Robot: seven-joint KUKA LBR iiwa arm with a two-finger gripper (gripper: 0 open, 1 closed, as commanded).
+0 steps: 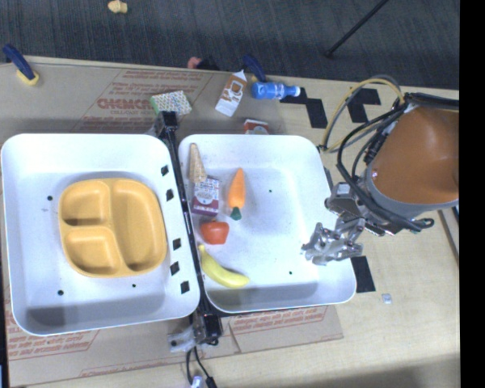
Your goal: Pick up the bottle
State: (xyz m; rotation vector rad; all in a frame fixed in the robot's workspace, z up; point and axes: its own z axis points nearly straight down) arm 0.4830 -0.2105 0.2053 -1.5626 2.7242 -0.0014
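- we count two white bins side by side on the table (404, 314): the left bin (24, 241) and the right bin (307, 289), both shallow with rounded corners and a smooth plastic look.
- one yellow divided tray (111, 225) sits in the left bin, three compartments, glossy and rounded.
- in the right bin we see one carrot (237, 190), orange and tapered, one red tomato (215, 232), round, one banana (220, 272), curved and yellow, one ice cream cone (196, 163), tan and pointed, and one small carton (206, 196) with a reddish label that we can't read.
- one bottle (271, 90), blue with a paler cap end, lies on its side on the table beyond the right bin's far edge, outside both bins.
- near it on the table: one small white-and-orange packet (230, 94), one green patterned packet (171, 101), and another small item (255, 125) by the bin rim that's too blurry for us to name.
- two blue clamps with yellow tips at the far table edge, one (20, 65) on the left and one (253, 67) by the bottle.
- one gripper (327, 245), metallic and grey, hangs over the right bin's near-right corner, well apart from the bottle; we can't tell how its fingers are set, it's a blurry cluster.
- the arm (416, 156) is cut off at the right, orange band showing, with black cables (357, 132) looping off it.
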